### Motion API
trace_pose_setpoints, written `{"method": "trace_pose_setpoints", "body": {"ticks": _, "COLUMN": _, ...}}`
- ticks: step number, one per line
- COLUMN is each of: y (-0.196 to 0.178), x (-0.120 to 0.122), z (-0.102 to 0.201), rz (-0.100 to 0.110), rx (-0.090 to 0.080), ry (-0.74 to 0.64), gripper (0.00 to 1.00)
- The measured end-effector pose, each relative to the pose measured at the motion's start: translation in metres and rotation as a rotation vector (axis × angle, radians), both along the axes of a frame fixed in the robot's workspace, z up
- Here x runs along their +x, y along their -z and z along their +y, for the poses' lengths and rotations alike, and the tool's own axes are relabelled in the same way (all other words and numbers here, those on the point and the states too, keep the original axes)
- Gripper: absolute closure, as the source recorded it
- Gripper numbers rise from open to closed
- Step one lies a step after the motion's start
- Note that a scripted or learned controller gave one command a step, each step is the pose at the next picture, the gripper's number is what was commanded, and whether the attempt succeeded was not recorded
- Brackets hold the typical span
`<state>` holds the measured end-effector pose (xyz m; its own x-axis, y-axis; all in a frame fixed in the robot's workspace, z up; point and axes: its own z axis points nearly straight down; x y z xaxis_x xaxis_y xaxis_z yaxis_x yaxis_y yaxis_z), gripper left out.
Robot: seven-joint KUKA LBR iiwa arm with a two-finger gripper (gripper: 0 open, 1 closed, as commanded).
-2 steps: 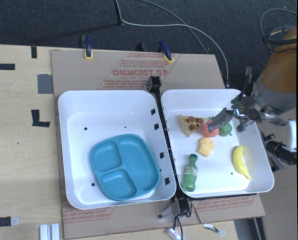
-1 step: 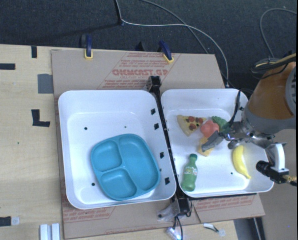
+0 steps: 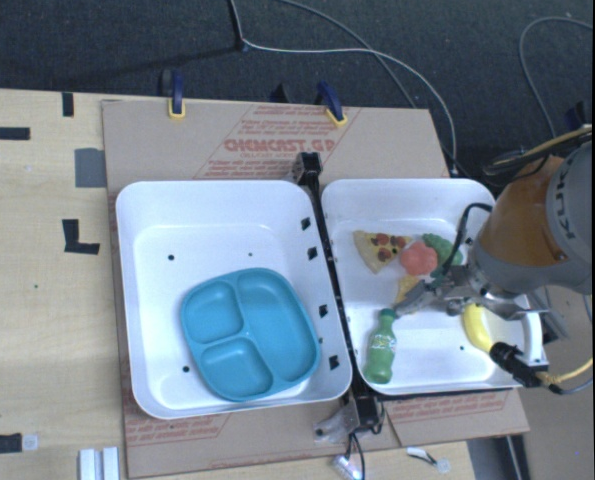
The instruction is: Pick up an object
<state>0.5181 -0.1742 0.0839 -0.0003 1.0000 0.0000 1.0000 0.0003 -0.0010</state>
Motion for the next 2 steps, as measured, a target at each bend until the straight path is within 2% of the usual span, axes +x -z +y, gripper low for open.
{"method": "trace_pose_setpoints", "body": {"ticks": 1, "y": -0.078, "x": 0.048, "z": 0.018, "rz": -0.008, "rx": -0.001, "ry": -0.003, "gripper": 0.0}}
{"method": "trace_pose_setpoints", "body": {"ticks": 2, "y": 0.001, "x": 0.055, "z": 0.013, "rz": 0.001, "rx": 0.0, "ry": -0.001, "gripper": 0.0}}
